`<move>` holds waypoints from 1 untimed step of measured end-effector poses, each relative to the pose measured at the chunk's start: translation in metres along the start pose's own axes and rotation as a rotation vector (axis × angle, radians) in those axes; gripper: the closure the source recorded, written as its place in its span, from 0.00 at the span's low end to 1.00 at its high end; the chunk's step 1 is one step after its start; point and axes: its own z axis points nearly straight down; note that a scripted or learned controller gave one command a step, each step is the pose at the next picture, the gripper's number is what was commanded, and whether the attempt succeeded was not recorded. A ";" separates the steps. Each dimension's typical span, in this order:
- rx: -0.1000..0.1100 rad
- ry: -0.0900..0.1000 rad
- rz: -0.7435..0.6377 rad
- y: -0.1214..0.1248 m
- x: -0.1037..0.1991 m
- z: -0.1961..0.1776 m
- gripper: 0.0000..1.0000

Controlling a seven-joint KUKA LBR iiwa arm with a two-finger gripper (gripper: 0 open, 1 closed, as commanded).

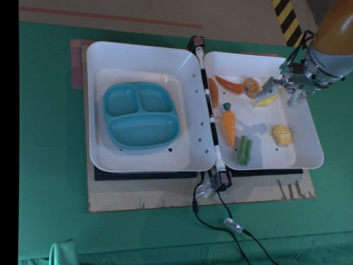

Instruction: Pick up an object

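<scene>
— Green cloth covers the worktop (49, 203), with a sheet of cardboard (138, 195) under two white bins. What sits in the left bin (94, 59)?

— One teal divided plate (141, 115), three compartments, lying flat near the middle.

— And the right bin (309, 148)?

— Toy foods. An orange carrot (228, 125) with a green top lies near the dividing wall, a bundle of green beans (244, 150) just below it. A yellow corn piece (282, 134) rests toward the right. A red-orange pepper (229, 84) lies toward the back, an orange round piece (251, 86) touching its right end, and another orange piece (213, 91) lies against the divider.

— Where does the arm stand?

— Its orange band (336, 24) shows at the upper right, and the gripper (282, 90) reaches over the back right part of the right bin. The jaws stand apart, one finger on each side of a pale yellow item (266, 100), possibly a banana, which lies beside the round orange piece. Whether the fingers touch it, one cannot tell; it appears to rest on the bin floor.

— Anything else?

— Black cables (220, 214) trail from the front of the divider across the cloth, and yellow-black striped tape (284, 7) marks the floor behind.
</scene>
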 end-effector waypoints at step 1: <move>0.000 -0.001 0.000 0.016 -0.008 0.097 0.00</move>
